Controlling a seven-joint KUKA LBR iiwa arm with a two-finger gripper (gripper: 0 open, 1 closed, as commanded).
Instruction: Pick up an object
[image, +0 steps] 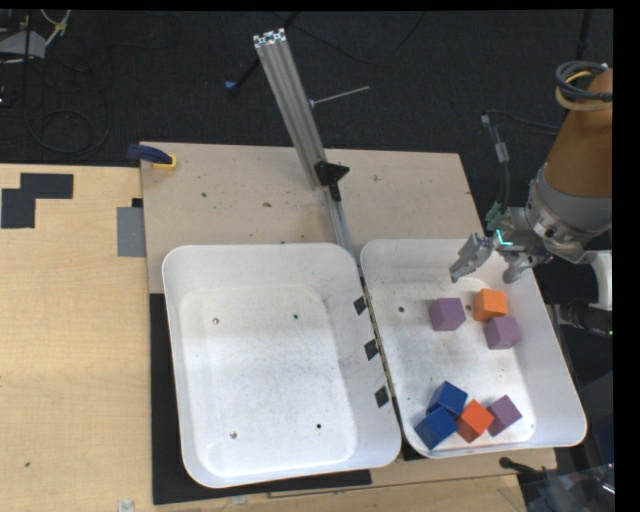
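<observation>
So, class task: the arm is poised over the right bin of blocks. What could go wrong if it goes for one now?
1. The orange cube touches a purple cube, so a grasp may nudge both.
2. The blue cubes, another orange cube and a purple one cluster by the right bin rim, leaving little room for the gripper.

Both white bins look like smooth moulded plastic with a faint sheen; the left bin (265, 370) and the right bin (420, 275) are peppered with dark specks. Behind the left bin, the bench top (240, 195) reads as matt, unvarnished board, pale brown and slightly stained. Rising from behind the same bin, the slanted rail (293, 100) is ribbed, silvery metal. Right of the left bin, the blocks, such as the orange block (490, 304), appear matt and soft-edged, like foam.
</observation>
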